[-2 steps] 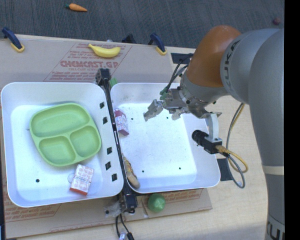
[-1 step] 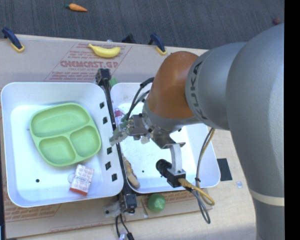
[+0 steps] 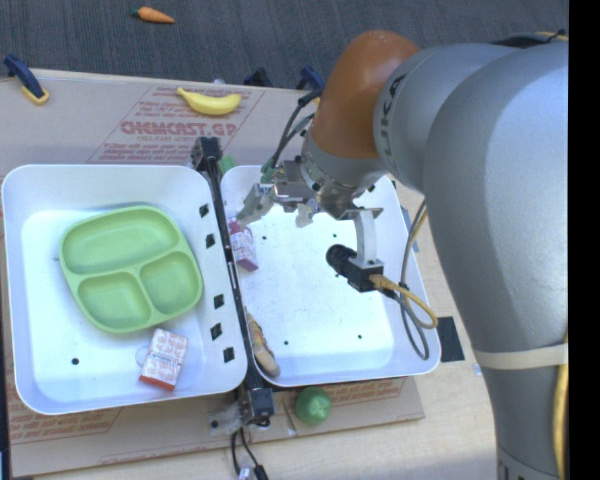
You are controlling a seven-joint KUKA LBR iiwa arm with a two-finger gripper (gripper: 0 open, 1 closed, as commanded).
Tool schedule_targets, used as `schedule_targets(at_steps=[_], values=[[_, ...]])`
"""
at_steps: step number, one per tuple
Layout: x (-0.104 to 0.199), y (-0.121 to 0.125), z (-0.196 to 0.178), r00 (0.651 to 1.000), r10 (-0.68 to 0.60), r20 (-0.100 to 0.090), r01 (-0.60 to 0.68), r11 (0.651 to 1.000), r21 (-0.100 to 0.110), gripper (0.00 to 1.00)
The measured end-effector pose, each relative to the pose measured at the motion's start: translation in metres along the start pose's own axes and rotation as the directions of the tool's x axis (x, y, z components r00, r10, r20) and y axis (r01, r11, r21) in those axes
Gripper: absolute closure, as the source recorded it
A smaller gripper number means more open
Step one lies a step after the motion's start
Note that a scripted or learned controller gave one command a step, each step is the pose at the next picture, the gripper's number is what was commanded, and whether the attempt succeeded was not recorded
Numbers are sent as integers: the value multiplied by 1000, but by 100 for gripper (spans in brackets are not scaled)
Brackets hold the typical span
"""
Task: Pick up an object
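My gripper hangs over the far left part of the right bin, its two fingers spread apart with nothing between them. A small pink and white packet lies just below the left finger, against the bin's left wall. A tan peanut-shaped item rests in the near left corner of the same bin. In the left bin sit a green divided plate and a red and white carton.
A yellow banana lies on the cardboard behind the bins. A green ball sits outside the right bin's front edge. A black divider runs between the bins. The arm's bulk covers the right bin's far right side.
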State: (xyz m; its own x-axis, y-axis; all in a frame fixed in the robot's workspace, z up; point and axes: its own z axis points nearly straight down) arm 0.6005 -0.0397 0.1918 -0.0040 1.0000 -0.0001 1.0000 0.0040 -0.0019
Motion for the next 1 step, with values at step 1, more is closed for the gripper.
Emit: schedule_targets(at_steps=[1], values=[[-15,33,0,1000,-1,-1,1,1000,0,0]])
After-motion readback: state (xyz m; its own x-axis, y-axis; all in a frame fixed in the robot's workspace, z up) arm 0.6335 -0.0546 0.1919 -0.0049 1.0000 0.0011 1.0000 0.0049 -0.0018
